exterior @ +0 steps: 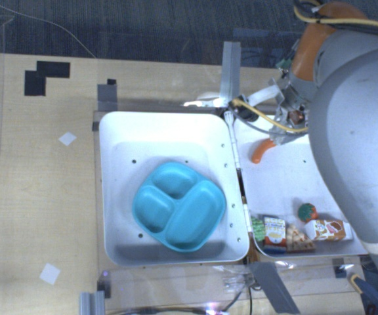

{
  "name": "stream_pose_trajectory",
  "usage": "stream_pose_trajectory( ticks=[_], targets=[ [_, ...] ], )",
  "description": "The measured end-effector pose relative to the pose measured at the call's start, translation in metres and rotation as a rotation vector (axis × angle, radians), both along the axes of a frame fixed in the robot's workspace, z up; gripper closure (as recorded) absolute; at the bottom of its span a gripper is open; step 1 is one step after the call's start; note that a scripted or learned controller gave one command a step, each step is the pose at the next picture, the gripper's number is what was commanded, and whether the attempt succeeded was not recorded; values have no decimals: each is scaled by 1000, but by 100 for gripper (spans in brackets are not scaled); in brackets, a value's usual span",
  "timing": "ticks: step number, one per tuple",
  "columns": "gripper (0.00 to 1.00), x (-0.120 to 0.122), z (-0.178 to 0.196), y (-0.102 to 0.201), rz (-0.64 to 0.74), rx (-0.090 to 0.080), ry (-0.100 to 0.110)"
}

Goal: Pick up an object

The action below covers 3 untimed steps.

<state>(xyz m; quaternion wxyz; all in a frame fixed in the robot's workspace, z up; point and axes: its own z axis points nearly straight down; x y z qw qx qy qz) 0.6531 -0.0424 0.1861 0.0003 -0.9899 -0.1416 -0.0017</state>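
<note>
The arm (pixel 353 143) reaches in from the right and fills much of the right bin (pixel 287 176), its orange band (pixel 307 48) high at the far side. The end effector (pixel 282 120) sits low over that bin's far left corner, just beside the divider, with a yellow cable looping past it; whether it is spread or pressed together I cannot tell, since the wrist hides the tips. An orange carrot (pixel 262 151) lies just near of it, seemingly apart from it, and is probably the target, given the tool is angled down toward that corner. Along the bin's near edge rest a tomato (pixel 307 210), a small carton (pixel 327 229) and a snack box (pixel 274 231), well apart from the tool. The left bin (pixel 120 136) holds a blue divided tray (pixel 178 205), lying flat on the floor of the bin
</note>
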Motion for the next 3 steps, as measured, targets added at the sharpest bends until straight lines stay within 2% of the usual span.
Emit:
stream_pose_trajectory(
  ticks=[1,2,3],
  targets=[
    [100,-17,50,-33,68,-1,0],
    [0,-17,49,-32,69,-1,1],
    [0,-4,-1,-15,-80,1,2]
  ],
)
